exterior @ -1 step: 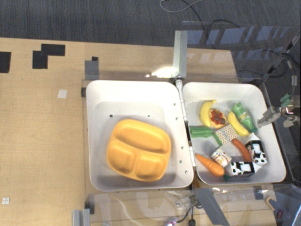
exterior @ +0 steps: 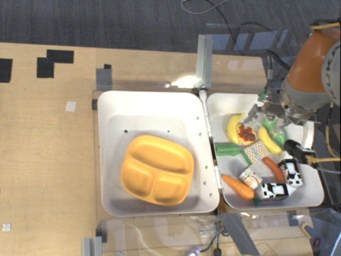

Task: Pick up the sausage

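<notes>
The sausage [exterior: 273, 169] is lying at the frame's lower right, in the right bin [exterior: 314, 196], between toys. The end effector [exterior: 269, 113] is hovering above it; finger state cannot be determined.

The two white bins [exterior: 154, 103] look like smooth plastic, a bit shiny. The yellow tray [exterior: 156, 169] looks like smooth plastic too. The sausage [exterior: 273, 169], carrot [exterior: 237, 186] and banana [exterior: 269, 140] are glossy toy plastic. The bench [exterior: 45, 159] looks like pale matt wood. The floor [exterior: 106, 9] behind looks like rough grey carpet.
</notes>
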Controlling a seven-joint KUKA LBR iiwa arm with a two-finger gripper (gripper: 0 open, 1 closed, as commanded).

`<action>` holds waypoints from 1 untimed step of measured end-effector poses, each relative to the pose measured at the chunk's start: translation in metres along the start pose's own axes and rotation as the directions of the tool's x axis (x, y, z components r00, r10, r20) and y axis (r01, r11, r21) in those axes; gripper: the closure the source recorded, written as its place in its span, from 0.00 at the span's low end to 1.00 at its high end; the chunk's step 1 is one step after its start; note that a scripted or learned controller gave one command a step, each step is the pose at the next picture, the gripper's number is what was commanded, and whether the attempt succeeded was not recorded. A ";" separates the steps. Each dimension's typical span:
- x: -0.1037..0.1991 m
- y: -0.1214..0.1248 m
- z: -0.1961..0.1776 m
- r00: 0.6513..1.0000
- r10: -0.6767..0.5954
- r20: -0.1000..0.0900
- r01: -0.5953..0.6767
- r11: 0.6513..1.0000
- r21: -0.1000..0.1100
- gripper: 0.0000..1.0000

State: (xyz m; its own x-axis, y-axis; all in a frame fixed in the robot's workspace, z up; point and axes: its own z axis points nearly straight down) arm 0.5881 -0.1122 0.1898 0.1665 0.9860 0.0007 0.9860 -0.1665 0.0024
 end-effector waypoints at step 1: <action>0.049 0.050 0.003 0.879 -0.476 0.003 0.476 0.879 -0.005 0.00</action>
State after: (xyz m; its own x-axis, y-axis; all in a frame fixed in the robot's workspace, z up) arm 0.6454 -0.0724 0.1870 -0.3232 0.9463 -0.0031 0.9463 0.3233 0.0079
